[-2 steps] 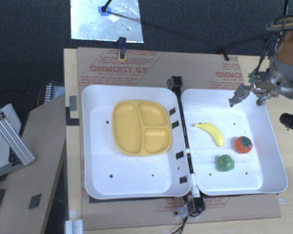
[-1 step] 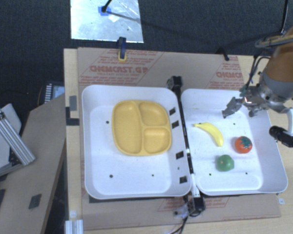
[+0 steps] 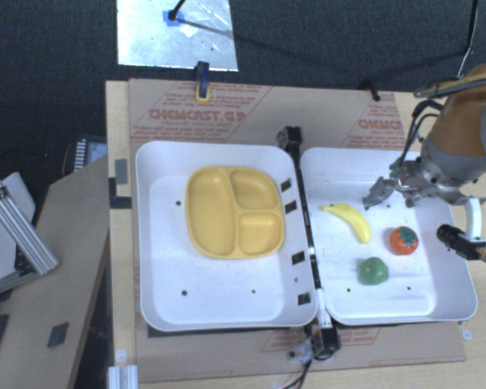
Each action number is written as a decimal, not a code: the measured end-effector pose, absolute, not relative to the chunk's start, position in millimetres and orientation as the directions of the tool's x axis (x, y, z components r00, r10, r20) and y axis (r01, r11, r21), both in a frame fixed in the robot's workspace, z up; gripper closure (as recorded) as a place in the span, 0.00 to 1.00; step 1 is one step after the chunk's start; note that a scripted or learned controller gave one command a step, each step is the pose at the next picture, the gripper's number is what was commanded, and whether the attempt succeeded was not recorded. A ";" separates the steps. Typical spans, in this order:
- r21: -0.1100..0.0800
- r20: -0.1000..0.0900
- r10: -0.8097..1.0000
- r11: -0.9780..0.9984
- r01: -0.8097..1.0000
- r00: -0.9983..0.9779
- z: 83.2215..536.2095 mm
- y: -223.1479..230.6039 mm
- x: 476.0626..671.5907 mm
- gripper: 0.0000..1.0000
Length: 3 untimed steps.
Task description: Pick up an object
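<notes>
The arm (image 3: 470,120) gets cut off by the right edge above the right bin (image 3: 389,298). Gripper (image 3: 393,191) fingers over that bin are too small and blurry to read.

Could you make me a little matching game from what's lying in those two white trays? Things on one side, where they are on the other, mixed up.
Things:
1. banana
2. orange-red fruit
3. green fruit
4. yellow divided plate

Places:
A. alone in the left bin
B. right bin, nearest the front edge
C. right bin, closest to the divider between the bins
D. right bin, right of the banana, below the gripper

Pairs: 1-C, 2-D, 3-B, 4-A
</notes>
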<state>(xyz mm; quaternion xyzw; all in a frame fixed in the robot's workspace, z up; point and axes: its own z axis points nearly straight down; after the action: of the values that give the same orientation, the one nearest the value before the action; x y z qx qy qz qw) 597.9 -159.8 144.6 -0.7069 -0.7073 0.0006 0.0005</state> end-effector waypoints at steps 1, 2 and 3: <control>0.018 -0.002 1.000 -0.001 1.000 0.001 93.9 -161.3 594.9 0.00; 0.016 -0.005 1.000 0.001 1.000 -0.001 105.3 -162.1 594.7 1.00; 0.007 -0.002 1.000 0.004 1.000 -0.004 170.2 -163.3 596.6 1.00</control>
<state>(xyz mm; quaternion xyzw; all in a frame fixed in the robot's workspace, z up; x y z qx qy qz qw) 596.6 -163.3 170.2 -0.7058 -0.7084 -0.0019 -0.0033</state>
